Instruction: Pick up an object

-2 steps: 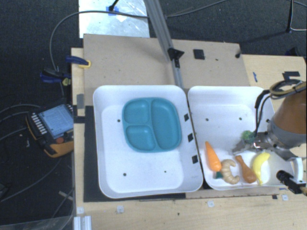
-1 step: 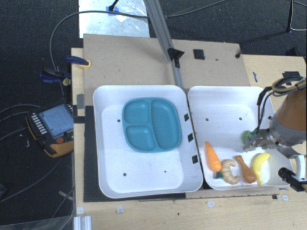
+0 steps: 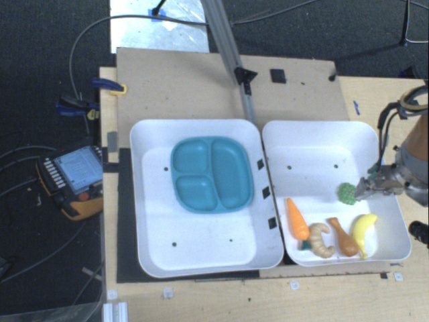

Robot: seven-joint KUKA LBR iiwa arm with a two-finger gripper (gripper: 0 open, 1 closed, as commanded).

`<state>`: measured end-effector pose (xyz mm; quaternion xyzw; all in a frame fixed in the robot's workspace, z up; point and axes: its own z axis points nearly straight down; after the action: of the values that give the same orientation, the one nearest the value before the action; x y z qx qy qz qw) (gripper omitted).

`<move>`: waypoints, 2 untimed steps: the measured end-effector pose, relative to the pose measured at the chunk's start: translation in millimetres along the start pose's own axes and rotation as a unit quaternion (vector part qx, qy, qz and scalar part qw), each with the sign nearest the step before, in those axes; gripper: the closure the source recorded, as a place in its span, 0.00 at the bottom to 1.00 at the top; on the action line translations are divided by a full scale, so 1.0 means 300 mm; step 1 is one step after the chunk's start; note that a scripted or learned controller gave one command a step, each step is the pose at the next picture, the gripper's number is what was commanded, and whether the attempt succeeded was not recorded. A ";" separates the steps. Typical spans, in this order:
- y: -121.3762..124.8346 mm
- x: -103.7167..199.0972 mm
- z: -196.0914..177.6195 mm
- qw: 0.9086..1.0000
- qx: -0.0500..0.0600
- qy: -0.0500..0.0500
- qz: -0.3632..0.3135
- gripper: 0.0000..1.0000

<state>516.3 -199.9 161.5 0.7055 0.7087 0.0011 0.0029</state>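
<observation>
In the right bin (image 3: 315,154) a small green broccoli (image 3: 346,193) lies near the right wall. My gripper (image 3: 371,187) reaches in from the right and sits right against the broccoli's right side, low in the bin. I cannot see whether the broccoli is in its grasp. Along the front of the same bin lie an orange carrot (image 3: 298,220), a beige knobbly piece (image 3: 322,241), a brown drumstick (image 3: 343,237) and a yellow banana (image 3: 364,231).
A blue divided plate (image 3: 212,174) rests in the left bin (image 3: 149,206). A grey pole (image 3: 224,39) slants down to the bins' shared back corner. A handheld device (image 3: 72,174), clamps (image 3: 100,89) and cables lie off the bench to the left.
</observation>
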 end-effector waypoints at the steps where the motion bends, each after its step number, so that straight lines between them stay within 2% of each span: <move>1: 0.006 -0.002 -0.167 1.000 0.000 0.000 0.000 1.00; 2: 0.004 0.184 -0.209 1.000 0.001 0.002 -0.003 1.00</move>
<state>517.0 -144.5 224.1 0.7034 0.7108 0.0016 0.0004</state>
